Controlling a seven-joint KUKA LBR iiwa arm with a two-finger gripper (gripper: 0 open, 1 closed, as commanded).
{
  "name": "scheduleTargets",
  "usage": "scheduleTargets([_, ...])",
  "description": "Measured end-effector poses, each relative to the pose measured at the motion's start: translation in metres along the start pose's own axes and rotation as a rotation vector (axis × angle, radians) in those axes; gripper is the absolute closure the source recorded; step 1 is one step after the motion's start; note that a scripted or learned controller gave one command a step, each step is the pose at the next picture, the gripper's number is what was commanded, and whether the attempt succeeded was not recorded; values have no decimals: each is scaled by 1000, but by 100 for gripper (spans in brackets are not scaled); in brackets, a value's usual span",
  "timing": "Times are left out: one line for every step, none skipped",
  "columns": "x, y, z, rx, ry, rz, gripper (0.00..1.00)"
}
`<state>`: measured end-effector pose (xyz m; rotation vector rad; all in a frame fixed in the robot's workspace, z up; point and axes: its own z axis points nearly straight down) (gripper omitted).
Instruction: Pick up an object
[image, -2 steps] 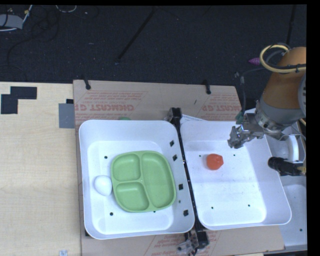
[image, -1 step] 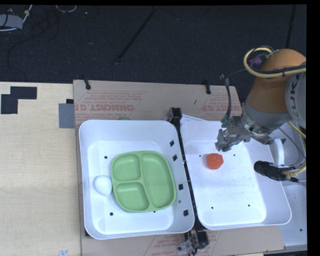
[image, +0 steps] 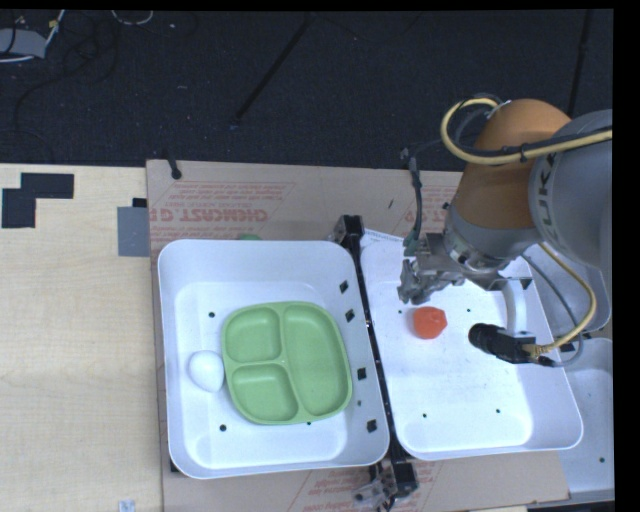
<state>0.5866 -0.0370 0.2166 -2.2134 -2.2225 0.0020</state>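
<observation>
**A:** Where is the gripper?

**B:** The gripper (image: 413, 290) hangs over the upper left part of the right bin (image: 500, 430), near the wall that bin shares with its neighbour. The grey arm and its orange band reach in from the right above it.

**A:** Open or closed?

**B:** I cannot tell. From this angle the gripper is a dark cluster and its opening is not readable. I can see nothing gripped in it.

**A:** And the thing to pick up?

**B:** A small orange-red rounded object (image: 430, 322) lies on the white floor of that same bin. It is just beside the gripper, on the side nearer the camera. It looks slightly apart from the gripper rather than touching it.

**A:** Further out?

**B:** The left bin (image: 185, 300) holds a pale green divided plate (image: 285, 360) with three compartments, lying flat. A white egg-shaped ball (image: 207, 371) sits against the plate's left edge. Both bins rest on a cardboard sheet (image: 250, 205) on the pale wooden bench (image: 70, 330).
</observation>
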Motion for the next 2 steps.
scheduleTargets([60, -6, -10, -1, 0, -1, 100])
scheduleTargets([115, -11, -19, -2, 0, -1, 100])
